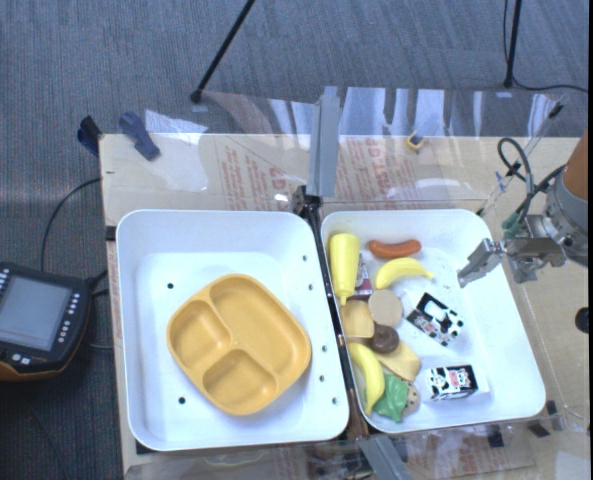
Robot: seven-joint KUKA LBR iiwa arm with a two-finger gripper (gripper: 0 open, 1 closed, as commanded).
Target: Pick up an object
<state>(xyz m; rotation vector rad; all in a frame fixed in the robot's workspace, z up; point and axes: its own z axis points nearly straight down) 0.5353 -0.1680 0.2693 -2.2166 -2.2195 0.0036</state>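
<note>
Toy food pieces (386,313) lie in the right bin (506,368), below and left of the gripper (481,260). It hovers at the bin's right rim, fingers apart, holding nothing.

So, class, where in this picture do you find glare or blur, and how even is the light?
Camera view: pale streaks of glare cross the clear panel behind the bins; light on the left bin and right bin is even, with soft shadows; the tool looks slightly blurred; the yellow tray is sharp.

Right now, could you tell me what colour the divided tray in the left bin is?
Yellow-orange; the tray shows plainly in the camera view.
</note>
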